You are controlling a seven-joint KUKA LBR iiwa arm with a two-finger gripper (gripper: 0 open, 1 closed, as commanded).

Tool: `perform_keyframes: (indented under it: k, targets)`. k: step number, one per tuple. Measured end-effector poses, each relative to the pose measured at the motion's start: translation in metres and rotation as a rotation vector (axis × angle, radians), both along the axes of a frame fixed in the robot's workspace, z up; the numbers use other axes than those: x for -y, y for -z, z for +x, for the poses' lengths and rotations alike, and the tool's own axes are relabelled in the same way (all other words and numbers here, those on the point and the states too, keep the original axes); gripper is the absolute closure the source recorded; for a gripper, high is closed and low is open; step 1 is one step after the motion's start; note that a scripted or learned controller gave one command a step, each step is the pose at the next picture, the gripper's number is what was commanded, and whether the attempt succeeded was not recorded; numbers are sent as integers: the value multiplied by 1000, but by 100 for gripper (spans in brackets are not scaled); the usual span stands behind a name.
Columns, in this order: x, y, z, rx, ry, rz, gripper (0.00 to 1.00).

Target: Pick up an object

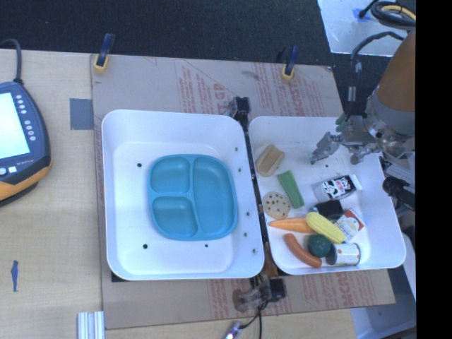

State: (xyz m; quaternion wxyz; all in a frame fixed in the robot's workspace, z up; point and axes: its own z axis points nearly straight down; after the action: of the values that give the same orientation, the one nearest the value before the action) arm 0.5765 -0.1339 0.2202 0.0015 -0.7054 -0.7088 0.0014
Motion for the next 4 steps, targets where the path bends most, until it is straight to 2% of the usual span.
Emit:
perform_keyframes:
  k: [1, 2, 3, 4]
  targets:
    - [-33, 99, 14, -3, -1, -1, 0]
    - [-31, 129, 23, -3, -2, -1, 0]
    - [-39, 128, 26, 0, -3, -2, 0]
    - [-41, 128, 48, 1, -1, 0, 0]
